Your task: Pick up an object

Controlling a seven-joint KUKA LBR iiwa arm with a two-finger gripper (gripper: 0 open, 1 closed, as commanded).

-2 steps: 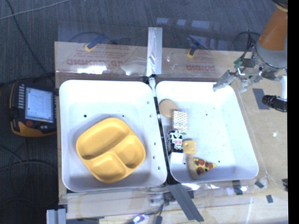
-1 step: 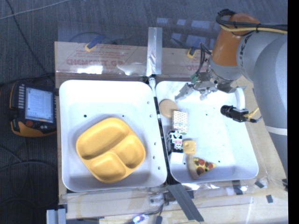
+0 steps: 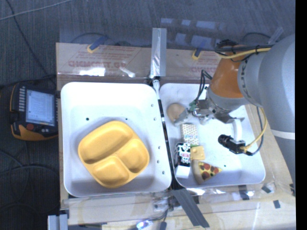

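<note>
Near edge first: right bin (image 3: 254, 174) holds the clutter, all crowded into its left half against the divider. Pizza-slice toy (image 3: 206, 170) lies nearest the front wall, a small yellow block (image 3: 197, 153) just above it, a black-and-white cow-print carton (image 3: 182, 153) beside that, touching the bin's left wall. Farther up, a dotted white card (image 3: 190, 133), then a tan rounded object (image 3: 175, 110) near the back. Any of these could be the pick target; none is lifted.

Left bin (image 3: 72, 95) has one thing: a yellow divided tray (image 3: 113, 152), sitting flat, slightly rotated, probably a drop spot.

Gripper (image 3: 199, 111) hangs over the right bin's back half, just beside the tan object and above the card, likely lining up a descent. Finger state: cannot tell, wrist body hides it. Nothing visibly held.

Handheld pendant (image 3: 34, 110) rests on the floor, left of the bench.
</note>
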